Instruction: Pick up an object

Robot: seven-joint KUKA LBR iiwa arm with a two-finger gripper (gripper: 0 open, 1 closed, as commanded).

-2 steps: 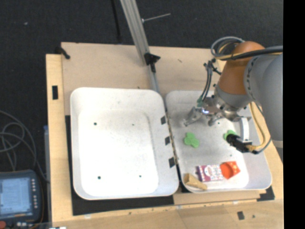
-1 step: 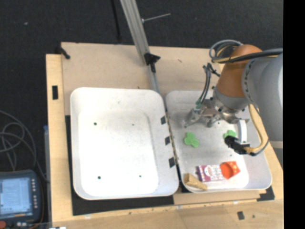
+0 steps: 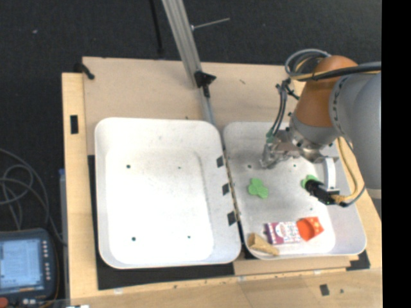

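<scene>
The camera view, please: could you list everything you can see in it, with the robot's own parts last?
Left bin: one, white, on the bench's left half.
Right bin: one, white, beside it.
Green toy: one, green, middle of the right bin.
Carton: one, purple and white, near the right bin's front edge.
Orange piece: one, orange, touching the carton's right end.
Tan item: one, tan, at the right bin's front left corner.
Metal pole: one, grey, slanting behind the bins.
Screen device: one, lower left.
Arm: one, grey with orange band.
Gripper: one, over the right bin.
</scene>
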